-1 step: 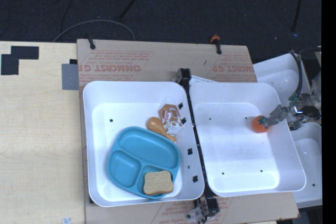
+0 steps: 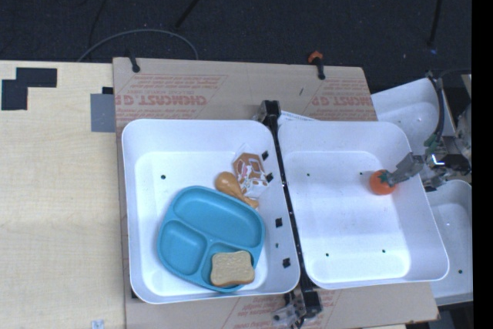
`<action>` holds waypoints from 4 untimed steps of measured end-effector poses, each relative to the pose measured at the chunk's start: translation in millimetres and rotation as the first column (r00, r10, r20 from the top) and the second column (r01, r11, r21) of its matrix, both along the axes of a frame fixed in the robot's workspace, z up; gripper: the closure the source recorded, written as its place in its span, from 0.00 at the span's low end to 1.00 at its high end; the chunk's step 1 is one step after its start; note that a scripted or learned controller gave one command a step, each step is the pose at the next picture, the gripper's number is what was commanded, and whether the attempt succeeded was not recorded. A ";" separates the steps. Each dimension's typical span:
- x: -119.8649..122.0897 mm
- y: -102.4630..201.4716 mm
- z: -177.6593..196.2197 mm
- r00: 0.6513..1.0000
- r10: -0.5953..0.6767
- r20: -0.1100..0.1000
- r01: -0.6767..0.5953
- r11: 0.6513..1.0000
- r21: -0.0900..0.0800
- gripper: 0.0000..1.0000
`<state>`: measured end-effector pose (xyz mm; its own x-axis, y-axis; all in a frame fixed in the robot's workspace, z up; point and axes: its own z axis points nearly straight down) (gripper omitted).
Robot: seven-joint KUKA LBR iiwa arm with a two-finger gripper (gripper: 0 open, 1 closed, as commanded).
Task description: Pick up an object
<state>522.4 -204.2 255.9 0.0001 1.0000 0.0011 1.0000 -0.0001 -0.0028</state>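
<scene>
A small orange-red round object [image 2: 378, 182] lies in the right bin [image 2: 347, 258], close to its right wall. My gripper [image 2: 396, 173] reaches in over that wall from the right, its tip right against the object's right side. The view does not show whether the object is held. In the left bin [image 2: 142, 166] lies a blue divided plate [image 2: 200, 231] with a slice of bread [image 2: 232, 268] in its lower right compartment. A tan drumstick-shaped toy [image 2: 231, 186] and a clear packet with a brown snack [image 2: 250, 168] lie just above the plate.
A black divider [image 2: 283, 204] runs between the two bins. Cardboard [image 2: 231, 92] lies under the bins, held by clamps at the back. More white surface [image 2: 454, 227] and the arm's wrist [image 2: 445, 154] sit past the right bin's edge.
</scene>
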 end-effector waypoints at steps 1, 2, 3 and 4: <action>0.4 -2.1 -43.6 1.000 0.000 -0.004 0.000 1.000 0.001 0.00; 0.5 -6.3 -88.4 1.000 0.000 -0.004 0.000 1.000 0.001 0.00; 0.2 -7.2 -131.9 1.000 -0.001 -0.004 0.001 1.000 0.002 0.00; 0.7 -8.7 -119.3 1.000 -0.003 -0.001 0.003 1.000 0.001 1.00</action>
<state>523.1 -212.9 136.6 0.0035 1.0000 0.0019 1.0000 -0.0035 -0.0042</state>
